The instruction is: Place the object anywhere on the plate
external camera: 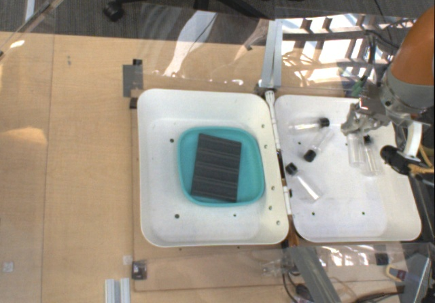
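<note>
The clear vial (361, 157) at six o'clock of the gripper (358, 125) looks light, slick and brittle, so is best grasped mid-body; gripper state I cannot tell.

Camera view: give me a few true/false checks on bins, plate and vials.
1. The teal plate sits in the left bin. True.
2. A dark ribbed block lies on the plate. True.
3. The clear vials are in the left bin. False: they lie in the right bin.
4. The hand hovers over the plate. False: it is over the right bin.
5. The bins are stacked. False: side by side.
</note>
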Robot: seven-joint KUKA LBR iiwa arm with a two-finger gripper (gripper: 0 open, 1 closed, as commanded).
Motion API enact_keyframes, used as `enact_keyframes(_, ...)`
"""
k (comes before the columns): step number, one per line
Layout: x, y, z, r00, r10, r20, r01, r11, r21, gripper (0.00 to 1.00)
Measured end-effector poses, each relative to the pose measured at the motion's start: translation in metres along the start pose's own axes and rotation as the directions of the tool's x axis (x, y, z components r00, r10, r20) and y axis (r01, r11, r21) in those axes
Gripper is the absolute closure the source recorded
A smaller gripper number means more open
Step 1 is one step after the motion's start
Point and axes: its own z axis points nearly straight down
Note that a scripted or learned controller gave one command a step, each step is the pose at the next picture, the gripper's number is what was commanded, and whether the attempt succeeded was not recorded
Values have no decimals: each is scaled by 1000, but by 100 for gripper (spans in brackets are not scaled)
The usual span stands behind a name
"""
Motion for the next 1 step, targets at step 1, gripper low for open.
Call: enact_keyframes(1, 77, -40, 18, 999, -33, -2, 33, 999, 5, 100)
